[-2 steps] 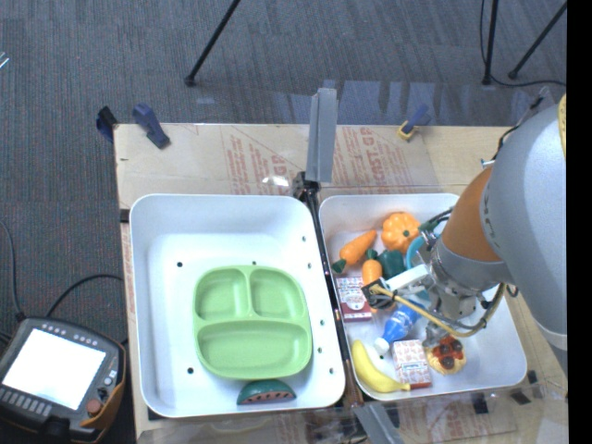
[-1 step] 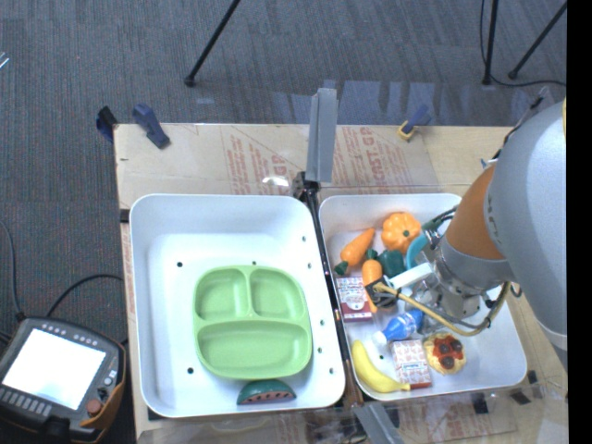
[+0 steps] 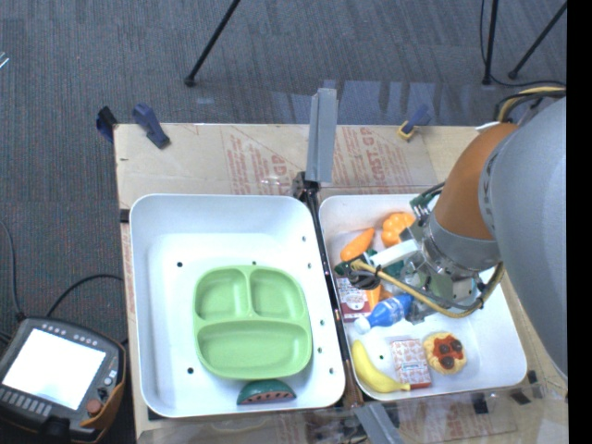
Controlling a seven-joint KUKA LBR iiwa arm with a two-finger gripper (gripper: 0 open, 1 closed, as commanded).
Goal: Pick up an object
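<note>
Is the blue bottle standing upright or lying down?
Lying down: the bottle lies on its side in the right bin, cap toward the left.

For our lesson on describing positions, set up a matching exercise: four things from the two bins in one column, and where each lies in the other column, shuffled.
Things:
1. green divided plate
2. banana
3. watermelon slice
4. carrot

Places:
A. right bin, near edge
B. left bin, middle
C. right bin, far part
D. left bin, near edge, beside the plate

Pairs: 1-B, 2-A, 3-D, 4-C
</note>
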